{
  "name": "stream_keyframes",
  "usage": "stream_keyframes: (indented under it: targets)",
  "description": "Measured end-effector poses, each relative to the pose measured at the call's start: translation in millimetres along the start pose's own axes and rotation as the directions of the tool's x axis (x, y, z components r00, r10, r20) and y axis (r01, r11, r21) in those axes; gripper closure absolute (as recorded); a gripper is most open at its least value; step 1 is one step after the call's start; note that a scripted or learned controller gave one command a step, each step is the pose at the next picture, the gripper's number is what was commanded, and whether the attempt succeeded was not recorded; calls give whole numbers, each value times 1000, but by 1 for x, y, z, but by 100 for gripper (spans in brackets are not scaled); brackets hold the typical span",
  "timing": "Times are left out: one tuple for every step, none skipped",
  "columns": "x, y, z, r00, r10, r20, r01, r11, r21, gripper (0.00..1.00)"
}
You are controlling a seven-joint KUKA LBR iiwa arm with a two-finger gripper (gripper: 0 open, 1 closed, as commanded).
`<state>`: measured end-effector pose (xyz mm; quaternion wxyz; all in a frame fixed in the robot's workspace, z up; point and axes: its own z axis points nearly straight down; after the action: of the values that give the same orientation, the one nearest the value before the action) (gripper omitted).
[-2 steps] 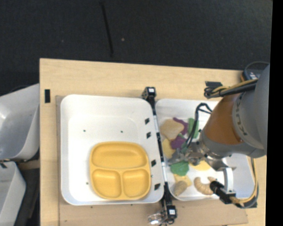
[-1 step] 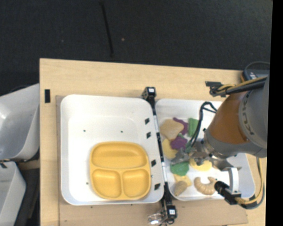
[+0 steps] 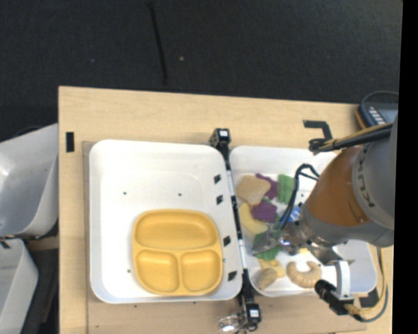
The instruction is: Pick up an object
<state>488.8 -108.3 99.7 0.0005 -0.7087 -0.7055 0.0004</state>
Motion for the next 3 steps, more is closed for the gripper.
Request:
stream_keyframes:
  targets:
    - [5,34,-1,1000,-8,1,8,1000,-4,0]
    - [3,33,-12,1000,-11,2,11,1000,-5,100]
    - [61,20,-107,1000,-11,-2,11,1000,-10,100]
